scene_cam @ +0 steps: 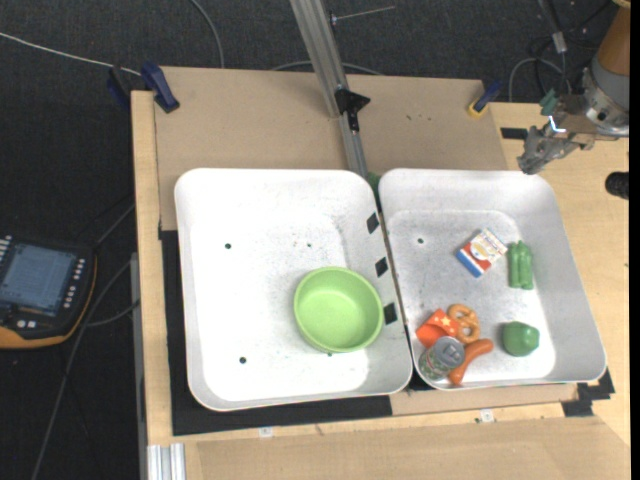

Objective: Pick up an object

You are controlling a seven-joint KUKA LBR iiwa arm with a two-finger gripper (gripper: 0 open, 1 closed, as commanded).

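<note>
Claw (537, 158): above the right bin's (560, 218) far right corner, holding nothing; finger state cannot be told.
Green block (520, 266): right bin, long axis running near to far.
Neighbour: small carton (481, 251), just left of block.
Left bin (200, 268): holds green bowl (338, 309).

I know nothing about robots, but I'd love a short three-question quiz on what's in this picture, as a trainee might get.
1. True or false: the green bowl lies in the left bin.
2. Which thing lies nearest the green bottle? A) the small box B) the pretzel C) the green bowl
3. Fill in: the gripper hangs above the right bin's far ____ corner.

Key: 1 true; 2 A; 3 right.
</note>
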